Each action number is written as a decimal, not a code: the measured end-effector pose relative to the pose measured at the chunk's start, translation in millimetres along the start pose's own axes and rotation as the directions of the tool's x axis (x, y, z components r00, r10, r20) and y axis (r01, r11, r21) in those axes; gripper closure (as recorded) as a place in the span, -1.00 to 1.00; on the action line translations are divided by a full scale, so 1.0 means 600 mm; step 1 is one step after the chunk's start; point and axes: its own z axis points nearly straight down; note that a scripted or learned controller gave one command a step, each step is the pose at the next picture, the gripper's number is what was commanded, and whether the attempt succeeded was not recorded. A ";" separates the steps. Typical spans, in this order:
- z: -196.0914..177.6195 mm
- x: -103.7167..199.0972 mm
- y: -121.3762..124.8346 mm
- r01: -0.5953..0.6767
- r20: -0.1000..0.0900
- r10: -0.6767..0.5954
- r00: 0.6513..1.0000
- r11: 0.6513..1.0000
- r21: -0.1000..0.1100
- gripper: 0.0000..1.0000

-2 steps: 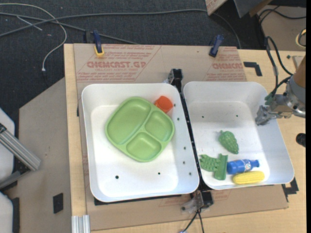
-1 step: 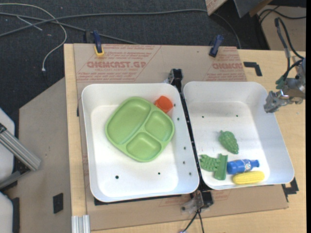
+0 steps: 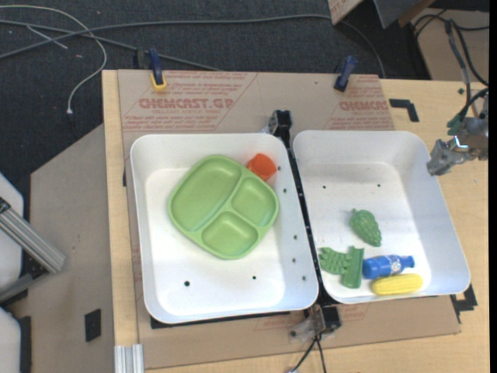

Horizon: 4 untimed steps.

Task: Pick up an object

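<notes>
my gripper (image 3: 444, 158) sits at the far right of the view, just over the outer rim of the right bin (image 3: 388, 150), near that bin's upper right corner. what shows of my arm is a short stretch reaching in from the right edge, with grey metal parts and some cables above it. whether the gripper is apart or together i cannot tell at this size, and nothing is visibly in it.

the things i could pick lie well apart from me. down and to my left, in the same bin, a bumpy green toy (image 3: 365, 227) lies alone. lower still, along the near edge, a green toothed piece (image 3: 342, 263) lies touching a blue bottle (image 3: 387, 266), and a yellow corn cob (image 3: 397, 284) lies just below the bottle.

further left, across the divider, the left bin (image 3: 155, 162) holds a green divided plate (image 3: 224, 206), with a small orange thing (image 3: 262, 165) at its upper right edge. both bins rest on a cardboard-covered surface (image 3: 194, 99).
</notes>
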 end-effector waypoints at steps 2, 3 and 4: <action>0.004 0.192 -0.008 0.005 -0.006 -0.005 1.000 1.000 0.007 1.00; 0.031 0.290 -0.009 0.006 -0.006 -0.005 1.000 1.000 0.008 1.00; 0.022 0.382 -0.018 0.005 -0.006 -0.005 1.000 1.000 0.007 1.00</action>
